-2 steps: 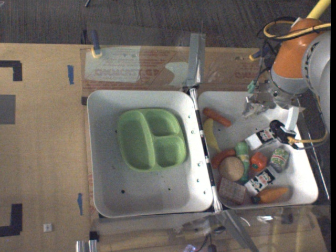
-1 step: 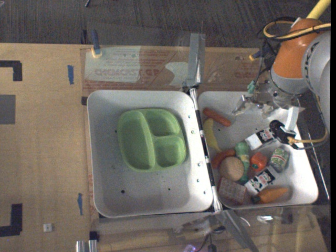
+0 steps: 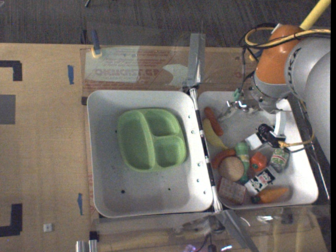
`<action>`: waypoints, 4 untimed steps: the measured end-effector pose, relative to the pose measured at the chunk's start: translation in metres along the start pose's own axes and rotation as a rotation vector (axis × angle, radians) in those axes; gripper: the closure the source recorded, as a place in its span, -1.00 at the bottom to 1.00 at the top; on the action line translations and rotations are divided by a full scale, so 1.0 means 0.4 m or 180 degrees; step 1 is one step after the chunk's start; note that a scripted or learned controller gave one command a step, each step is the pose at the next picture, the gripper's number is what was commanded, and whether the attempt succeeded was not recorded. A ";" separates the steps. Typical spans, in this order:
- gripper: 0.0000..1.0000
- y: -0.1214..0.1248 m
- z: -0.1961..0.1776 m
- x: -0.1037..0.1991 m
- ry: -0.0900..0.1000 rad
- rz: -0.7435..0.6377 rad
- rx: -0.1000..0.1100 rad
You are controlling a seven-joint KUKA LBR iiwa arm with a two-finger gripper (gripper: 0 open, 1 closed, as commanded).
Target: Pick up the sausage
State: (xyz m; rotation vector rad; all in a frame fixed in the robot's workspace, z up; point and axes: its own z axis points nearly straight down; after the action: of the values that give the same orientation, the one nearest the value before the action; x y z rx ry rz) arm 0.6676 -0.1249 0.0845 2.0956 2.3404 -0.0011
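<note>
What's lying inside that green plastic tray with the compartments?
Nothing is visible in the green three-compartment plastic tray; all its sections look bare. It sits in the left white bin. The red sausage lies in the right white bin. What's beneath the tray is covered.

The surface (image 3: 42,140) fills the frame's left and middle. Two white bins lie on it: the left bin (image 3: 105,193) mid-frame, the right bin (image 3: 304,188) at lower right.

Gripper (image 3: 234,107) over right bin (image 3: 304,190), near sausage (image 3: 213,121) beside banana (image 3: 213,135), green tray (image 3: 151,139) in left bin (image 3: 105,188)
</note>
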 end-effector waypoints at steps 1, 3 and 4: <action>1.00 0.003 -0.022 0.000 0.0004 -0.0001 -0.0006; -1.00 -0.125 -0.002 -0.061 -0.0004 0.0307 -0.0013; -1.00 0.011 -0.001 0.077 -0.0002 -0.0289 -0.0016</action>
State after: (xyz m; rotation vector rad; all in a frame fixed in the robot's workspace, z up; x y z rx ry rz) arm 0.6687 -0.0939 0.0849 1.9847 2.4302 0.0041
